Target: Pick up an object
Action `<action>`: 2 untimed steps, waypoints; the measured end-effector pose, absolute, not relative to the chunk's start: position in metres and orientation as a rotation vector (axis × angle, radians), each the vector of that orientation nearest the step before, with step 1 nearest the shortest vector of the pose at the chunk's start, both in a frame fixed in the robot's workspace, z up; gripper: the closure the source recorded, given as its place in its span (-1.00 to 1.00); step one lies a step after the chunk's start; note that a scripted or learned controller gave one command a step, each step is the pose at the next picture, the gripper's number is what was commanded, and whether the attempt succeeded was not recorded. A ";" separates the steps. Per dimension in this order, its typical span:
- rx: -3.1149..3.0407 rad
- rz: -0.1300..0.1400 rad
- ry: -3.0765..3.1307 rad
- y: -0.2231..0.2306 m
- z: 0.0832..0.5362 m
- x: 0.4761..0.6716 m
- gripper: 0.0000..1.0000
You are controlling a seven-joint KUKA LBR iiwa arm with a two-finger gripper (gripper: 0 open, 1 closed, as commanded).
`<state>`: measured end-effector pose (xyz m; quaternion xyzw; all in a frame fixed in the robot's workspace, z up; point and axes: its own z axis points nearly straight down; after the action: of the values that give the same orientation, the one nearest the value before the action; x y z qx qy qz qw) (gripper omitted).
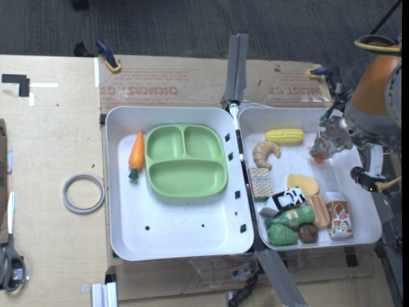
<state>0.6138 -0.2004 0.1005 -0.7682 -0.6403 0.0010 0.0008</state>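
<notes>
Gripper [321, 151] low over the right bin [367, 235], near its far right corner; cannot tell how the jaws stand. A small orange-red speck at the tips, too small to identify; nothing clearly held.

Closest to the jaws: corn [284, 135], just to the camera's left, lying lengthwise and apart from its neighbours. Probably the likeliest target. Looks like light toy plastic, stiff, with a bumpy skin giving some bite, though rounded enough to roll. Best taken across the narrow middle, jaws square to its length.

A little beyond: croissant [266, 153], curved and lumpy, awkward to pinch except at the thick centre. Below the jaws toward the camera: cheese [303, 184], a flat wedge, hard to get under.

Farther: checked packet [260, 183] against the bin's left wall, then a crowded heap at the near edge, with green bottle [293, 217], carton [339, 219] and others touching.

Farthest, in the left bin [172, 238]: green tray [186, 160] with a carrot [136, 151] beside it.
</notes>
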 end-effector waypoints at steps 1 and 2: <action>-2.177 0.001 -2.267 -0.204 0.114 0.611 1.00; -2.212 0.001 -2.234 -0.214 0.145 0.659 1.00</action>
<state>0.6593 -0.2142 0.1453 -0.7035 -0.7107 0.0002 -0.0011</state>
